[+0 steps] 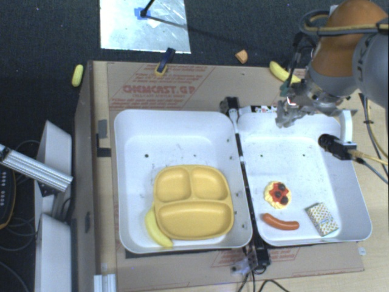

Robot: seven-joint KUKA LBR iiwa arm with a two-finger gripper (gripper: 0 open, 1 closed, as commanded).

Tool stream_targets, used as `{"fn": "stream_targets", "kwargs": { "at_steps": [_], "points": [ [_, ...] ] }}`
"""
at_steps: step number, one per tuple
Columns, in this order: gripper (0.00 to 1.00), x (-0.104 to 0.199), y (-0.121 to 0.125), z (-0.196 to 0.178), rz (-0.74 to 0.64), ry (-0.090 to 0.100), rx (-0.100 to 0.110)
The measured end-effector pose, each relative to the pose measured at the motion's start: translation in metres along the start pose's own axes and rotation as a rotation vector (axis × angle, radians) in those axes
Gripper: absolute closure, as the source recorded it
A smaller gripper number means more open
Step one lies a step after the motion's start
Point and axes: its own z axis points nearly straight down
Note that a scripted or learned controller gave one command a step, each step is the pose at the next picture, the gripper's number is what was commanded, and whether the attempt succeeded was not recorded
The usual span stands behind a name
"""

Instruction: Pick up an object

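Blurred grey two-finger pincer (285,119), open or closed impossible to tell; leftward, red "CHEMCAST GP" on brown cardboard sheet (159,84), partly faded.

Even, bright overhead light; my white bins (182,123) look washed out, glare on the foil sheet (144,16) upper left, edges slightly soft.

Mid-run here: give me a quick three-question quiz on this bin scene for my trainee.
1. True or false: the yellow divided tray sits in the left bin.
2. Which lies closest to the right bin's front right corner? A) hot dog B) small pizza C) patterned packet
3. What yellow item lies against the tray's front left edge?

Key: 1 true. 2 C. 3 the banana. The gripper hangs over the right bin's back edge, apart from all three items.
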Motion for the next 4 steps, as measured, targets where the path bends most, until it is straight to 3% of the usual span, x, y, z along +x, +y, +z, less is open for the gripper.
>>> {"fn": "stream_targets", "kwargs": {
  "at_steps": [1, 2, 3, 4],
  "points": [
    [1.00, -0.012, -0.037, -0.014, 0.004, -0.001, -0.001],
    [1.00, -0.045, -0.033, 0.045, 0.004, -0.001, 0.002],
    [1.00, -0.069, -0.023, 0.040, 0.004, -0.001, -0.001],
    [1.00, -0.085, -0.039, 0.047, 0.004, -0.002, -0.001]
  ]
}}
